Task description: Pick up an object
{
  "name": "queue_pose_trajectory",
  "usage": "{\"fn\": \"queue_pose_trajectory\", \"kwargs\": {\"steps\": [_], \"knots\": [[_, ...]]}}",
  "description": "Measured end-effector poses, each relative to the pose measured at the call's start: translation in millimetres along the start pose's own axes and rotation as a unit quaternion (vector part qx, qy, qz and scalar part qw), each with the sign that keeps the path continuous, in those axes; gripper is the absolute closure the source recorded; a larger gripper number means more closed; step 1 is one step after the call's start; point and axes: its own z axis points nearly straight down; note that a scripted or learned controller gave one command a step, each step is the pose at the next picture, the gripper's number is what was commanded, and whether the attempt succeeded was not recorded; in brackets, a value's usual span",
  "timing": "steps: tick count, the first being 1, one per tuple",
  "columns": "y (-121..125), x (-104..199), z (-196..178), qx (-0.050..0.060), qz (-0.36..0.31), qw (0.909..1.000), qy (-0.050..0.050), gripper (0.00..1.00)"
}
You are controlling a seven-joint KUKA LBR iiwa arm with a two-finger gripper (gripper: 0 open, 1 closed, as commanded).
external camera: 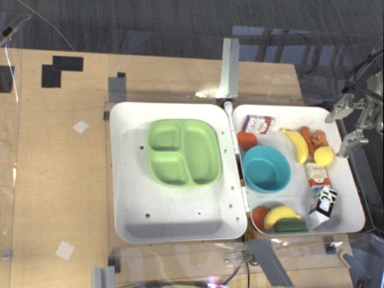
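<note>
Camera view, yellow banana (297, 144), curved, beside lemon (323, 156)

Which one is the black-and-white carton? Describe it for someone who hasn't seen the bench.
Start at the right bin, the one with the blue bowl. Go to its front right corner: the black-and-white carton lies there, tilted, just below a small orange-labelled packet. It is the bin's one black-and-white item; its neighbours are red, yellow or green.

In the right bin (354, 212) I see the objects — a blue bowl (266, 168), two bananas (296, 144) (279, 215), a yellow lemon (324, 156), red tomatoes (247, 140) and small cartons (324, 203) — lying close together, none lifted.
</note>
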Motion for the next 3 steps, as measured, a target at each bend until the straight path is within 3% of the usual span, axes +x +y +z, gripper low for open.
{"fn": "queue_pose_trajectory", "kwargs": {"steps": [1,2,3], "knots": [[24.5,20.5,172.2,-0.002,-0.02,0.9998,0.005,0.0],[55.1,-14.5,196.6,0.001,-0.03,0.9996,-0.004,0.0],[66.8,-11.2,196.4,0.011,0.006,0.9999,-0.001,0.0]]}}
